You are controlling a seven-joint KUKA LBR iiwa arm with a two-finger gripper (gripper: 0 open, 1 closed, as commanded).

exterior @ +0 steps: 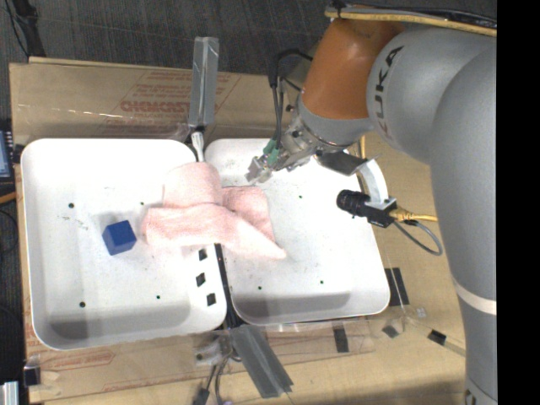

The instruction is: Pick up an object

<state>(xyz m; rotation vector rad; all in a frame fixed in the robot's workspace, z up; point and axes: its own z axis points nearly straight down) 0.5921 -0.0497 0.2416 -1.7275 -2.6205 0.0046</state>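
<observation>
jaws (257, 172): above the right bin (337, 260), at the pink cloth's (215, 213) upper edge; opening state can't tell.
risk: cloth drapes over the bin divider, may snag or slip.
cube (120, 236): left bin (51, 226), well apart.

pink cloth (215, 213) draped over the divide between left bin (51, 226) and right bin (337, 260). blue cube (120, 236) in the left bin, near the cloth. gripper (257, 172) above the right bin's far corner, just beside the cloth's upper edge.

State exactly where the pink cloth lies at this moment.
In the camera view the pink cloth is draped across the divide between the left bin and the right bin, with the blue cube to its left.
</observation>
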